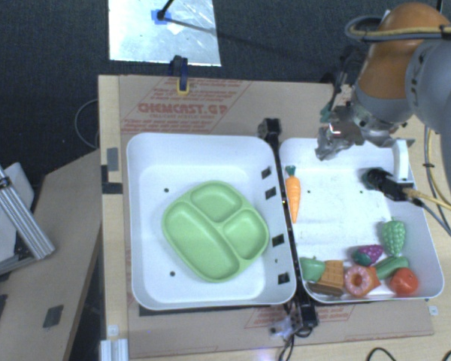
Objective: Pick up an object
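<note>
— Where's the gripper (pixel 325 150) from where you stand?

— Over the far left corner of the right bin (pixel 338 209), hanging from the grey arm (pixel 428 74), which is cut off at the right edge. The tip is a small grey blur. I can't tell whether it is spread or pressed together, and I see nothing caught in it.

— Is it touching the bin floor?

— I can't say. It looks close to the far wall, but the slant hides any gap beneath it.

— And what could it pick up?

— The carrot (pixel 292 195) is nearest. It lies along the right bin's left wall, leafy end toward the far side, apart from the gripper. The rest is heaped in the near right corner: a pink doughnut (pixel 358 280), a red tomato (pixel 404 280), a purple piece (pixel 368 254), a knobbly green piece (pixel 394 236), a brown waffle-like block (pixel 332 277) and a green lump (pixel 311 266) against the left wall.

— Can you name them all?

— No. They overlap, so several show only in part. The purple one and the green lump are too small and covered to identify.

— The left bin (pixel 154 171)?

— A green divided plate (pixel 214 230) lies flat in its middle, turned at an angle to the walls and well apart from the gripper.
</note>
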Controlling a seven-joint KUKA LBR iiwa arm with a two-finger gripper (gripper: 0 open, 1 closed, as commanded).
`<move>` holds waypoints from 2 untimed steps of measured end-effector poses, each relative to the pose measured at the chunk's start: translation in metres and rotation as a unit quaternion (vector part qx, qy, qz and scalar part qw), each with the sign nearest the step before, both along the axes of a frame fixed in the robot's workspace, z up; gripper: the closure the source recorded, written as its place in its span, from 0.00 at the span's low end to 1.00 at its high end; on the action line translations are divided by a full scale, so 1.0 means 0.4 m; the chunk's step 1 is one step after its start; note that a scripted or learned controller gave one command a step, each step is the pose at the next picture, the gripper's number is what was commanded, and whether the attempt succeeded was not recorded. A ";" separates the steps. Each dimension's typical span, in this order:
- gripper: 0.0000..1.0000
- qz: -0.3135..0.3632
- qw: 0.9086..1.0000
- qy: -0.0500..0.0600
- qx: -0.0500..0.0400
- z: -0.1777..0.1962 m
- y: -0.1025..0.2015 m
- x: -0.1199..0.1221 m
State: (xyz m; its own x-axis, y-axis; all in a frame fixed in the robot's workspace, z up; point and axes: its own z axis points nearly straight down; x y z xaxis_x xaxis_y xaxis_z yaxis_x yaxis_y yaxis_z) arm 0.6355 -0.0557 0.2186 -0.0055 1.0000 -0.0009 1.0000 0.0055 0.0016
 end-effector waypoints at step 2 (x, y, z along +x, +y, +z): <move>1.00 0.001 1.000 -0.001 0.000 0.042 0.017 -0.015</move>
